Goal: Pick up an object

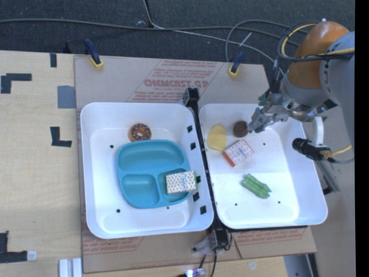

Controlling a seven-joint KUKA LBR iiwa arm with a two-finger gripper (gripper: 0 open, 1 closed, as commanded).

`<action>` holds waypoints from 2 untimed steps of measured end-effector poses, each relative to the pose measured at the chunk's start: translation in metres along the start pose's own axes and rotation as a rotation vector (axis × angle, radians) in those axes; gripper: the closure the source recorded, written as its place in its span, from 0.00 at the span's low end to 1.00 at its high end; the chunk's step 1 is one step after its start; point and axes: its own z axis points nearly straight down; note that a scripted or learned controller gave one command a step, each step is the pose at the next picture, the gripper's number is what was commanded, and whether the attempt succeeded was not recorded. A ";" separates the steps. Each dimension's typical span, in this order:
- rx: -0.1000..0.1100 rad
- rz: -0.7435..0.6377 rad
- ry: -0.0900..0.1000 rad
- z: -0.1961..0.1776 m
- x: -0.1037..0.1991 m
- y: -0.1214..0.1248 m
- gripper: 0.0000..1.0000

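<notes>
You see the gripper (pixel 255 125) low in the right bin (pixel 300 178), at its back. The brown ball (pixel 240 128) lies just to the camera-left of the tips, maybe touching. Jaws state: cannot tell, too small. The ball is round, so no long axis to align.

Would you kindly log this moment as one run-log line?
gripper: right bin, beside brown ball | held: nothing seen | right bin: yellow disc, red-white packet, green pod
</notes>
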 end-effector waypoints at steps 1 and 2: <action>0.001 0.000 0.000 -0.053 0.000 0.001 1.00; 0.006 -0.004 0.002 -0.045 0.051 0.001 1.00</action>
